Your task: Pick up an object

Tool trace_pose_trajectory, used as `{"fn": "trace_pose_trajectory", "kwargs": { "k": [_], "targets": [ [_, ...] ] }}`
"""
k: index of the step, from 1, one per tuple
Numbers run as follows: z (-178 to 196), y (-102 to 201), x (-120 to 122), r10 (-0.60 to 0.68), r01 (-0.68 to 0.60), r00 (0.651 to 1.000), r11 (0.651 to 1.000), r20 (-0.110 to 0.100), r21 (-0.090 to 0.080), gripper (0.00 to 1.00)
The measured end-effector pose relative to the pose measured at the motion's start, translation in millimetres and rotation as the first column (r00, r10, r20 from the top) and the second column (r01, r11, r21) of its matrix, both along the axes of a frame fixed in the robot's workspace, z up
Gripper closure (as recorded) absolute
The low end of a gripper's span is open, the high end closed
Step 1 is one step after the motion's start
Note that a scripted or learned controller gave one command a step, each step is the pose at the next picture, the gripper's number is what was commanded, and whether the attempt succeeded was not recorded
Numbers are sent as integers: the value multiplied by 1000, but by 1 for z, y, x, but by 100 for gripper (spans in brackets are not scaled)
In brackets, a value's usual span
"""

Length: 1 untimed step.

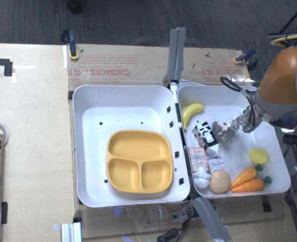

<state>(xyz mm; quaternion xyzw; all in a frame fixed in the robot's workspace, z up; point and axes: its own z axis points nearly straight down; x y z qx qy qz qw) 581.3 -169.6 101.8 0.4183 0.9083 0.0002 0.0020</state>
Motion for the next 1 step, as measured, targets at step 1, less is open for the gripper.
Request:
{"fn": "trace_pose_trajectory", "kwargs": {
  "k": [1],
  "targets": [
    [89,78,54,-354,354,935,935,-3,0,100]
  ]
}}
